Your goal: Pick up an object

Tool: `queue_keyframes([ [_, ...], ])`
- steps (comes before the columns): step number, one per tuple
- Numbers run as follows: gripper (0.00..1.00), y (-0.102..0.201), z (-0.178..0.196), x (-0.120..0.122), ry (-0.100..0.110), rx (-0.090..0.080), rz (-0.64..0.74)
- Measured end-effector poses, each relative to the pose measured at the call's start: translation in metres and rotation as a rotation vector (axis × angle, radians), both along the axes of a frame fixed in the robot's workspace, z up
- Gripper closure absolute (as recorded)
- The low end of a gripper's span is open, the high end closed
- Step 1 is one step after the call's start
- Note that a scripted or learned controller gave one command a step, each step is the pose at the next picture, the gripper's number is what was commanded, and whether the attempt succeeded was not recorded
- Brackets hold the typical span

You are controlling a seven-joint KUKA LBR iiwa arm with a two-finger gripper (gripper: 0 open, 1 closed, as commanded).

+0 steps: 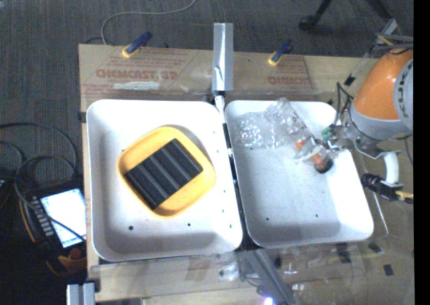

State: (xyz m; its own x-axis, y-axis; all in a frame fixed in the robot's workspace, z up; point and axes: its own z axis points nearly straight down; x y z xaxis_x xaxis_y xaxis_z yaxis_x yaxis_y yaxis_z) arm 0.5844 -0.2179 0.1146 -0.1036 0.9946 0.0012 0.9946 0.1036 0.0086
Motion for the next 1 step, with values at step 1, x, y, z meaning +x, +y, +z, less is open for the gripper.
queue_keyframes([
  [1, 0.00, 0.0019, -0.0099, 0.0153, 0.021, 0.014, 0.036],
])
